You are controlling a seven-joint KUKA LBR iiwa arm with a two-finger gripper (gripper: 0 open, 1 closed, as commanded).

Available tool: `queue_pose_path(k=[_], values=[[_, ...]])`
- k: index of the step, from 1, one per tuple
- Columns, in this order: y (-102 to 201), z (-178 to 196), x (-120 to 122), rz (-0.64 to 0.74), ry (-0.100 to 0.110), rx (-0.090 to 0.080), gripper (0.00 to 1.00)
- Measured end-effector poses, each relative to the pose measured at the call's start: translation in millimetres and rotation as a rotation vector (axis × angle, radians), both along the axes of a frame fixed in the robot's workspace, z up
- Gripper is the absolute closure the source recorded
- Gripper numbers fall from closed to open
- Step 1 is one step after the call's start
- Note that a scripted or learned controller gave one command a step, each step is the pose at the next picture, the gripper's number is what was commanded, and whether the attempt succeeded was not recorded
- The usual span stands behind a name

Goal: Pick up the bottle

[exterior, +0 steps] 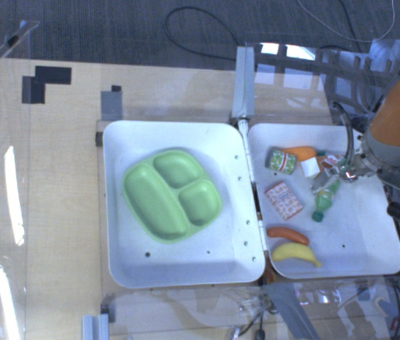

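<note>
The bottle [323,202] is small and green, and lies tilted in the right bin [370,250] with its cap end toward the front. My gripper [330,178] reaches in from the right and hangs just over the bottle's far end, covering part of it. The orange band of the arm [398,112] is above the bin's right rim. Whether the gripper touches the bottle cannot be made out.
The right bin also holds a green can [282,161], an orange carrot [301,151], a red-and-white packet [284,200], a sausage [287,233] and a banana [294,253]. The left bin [122,261] holds a green divided plate [172,193].
</note>
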State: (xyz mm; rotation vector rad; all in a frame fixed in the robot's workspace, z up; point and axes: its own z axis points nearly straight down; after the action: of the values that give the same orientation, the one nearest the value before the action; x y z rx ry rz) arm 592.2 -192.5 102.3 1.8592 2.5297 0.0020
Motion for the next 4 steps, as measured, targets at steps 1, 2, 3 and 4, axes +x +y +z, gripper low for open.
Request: queue_pose_path(k=[1,2,3,4], values=[[1.3,9.7,2.8,0.005,-0.004,0.000,1.00],[1.3,9.6,2.7,0.005,-0.004,0.000,0.00],[-12.4,-13.8,-45.2,-0.058,-0.010,-0.001,0.00],[34.2,-13.6,-80.3,-0.048,-0.013,-0.002,0.00]])
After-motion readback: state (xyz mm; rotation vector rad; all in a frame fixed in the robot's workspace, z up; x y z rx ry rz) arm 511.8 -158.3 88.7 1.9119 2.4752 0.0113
